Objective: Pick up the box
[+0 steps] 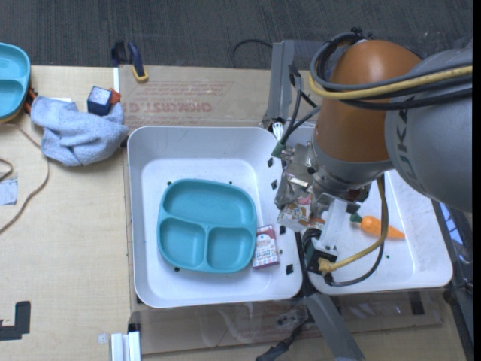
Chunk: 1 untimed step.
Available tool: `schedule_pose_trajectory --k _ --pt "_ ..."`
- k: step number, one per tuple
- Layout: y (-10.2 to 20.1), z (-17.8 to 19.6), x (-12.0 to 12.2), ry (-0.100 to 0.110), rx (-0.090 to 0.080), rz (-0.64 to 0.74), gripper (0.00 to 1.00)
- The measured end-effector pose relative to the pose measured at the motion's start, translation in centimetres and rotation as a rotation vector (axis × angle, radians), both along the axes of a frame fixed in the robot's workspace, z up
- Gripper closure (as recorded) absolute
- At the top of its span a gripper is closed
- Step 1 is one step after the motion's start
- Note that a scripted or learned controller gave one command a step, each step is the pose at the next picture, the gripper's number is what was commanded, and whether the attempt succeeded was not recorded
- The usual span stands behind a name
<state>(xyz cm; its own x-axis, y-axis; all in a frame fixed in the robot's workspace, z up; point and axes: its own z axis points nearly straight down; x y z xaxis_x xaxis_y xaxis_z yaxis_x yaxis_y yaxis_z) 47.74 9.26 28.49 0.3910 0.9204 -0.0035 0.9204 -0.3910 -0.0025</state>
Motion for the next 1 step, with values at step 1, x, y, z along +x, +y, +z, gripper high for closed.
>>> schedule_pose_trajectory --k 1 --pt "-2.40 -4.51 2.11 0.002 -0.001 -0.072 1.00"
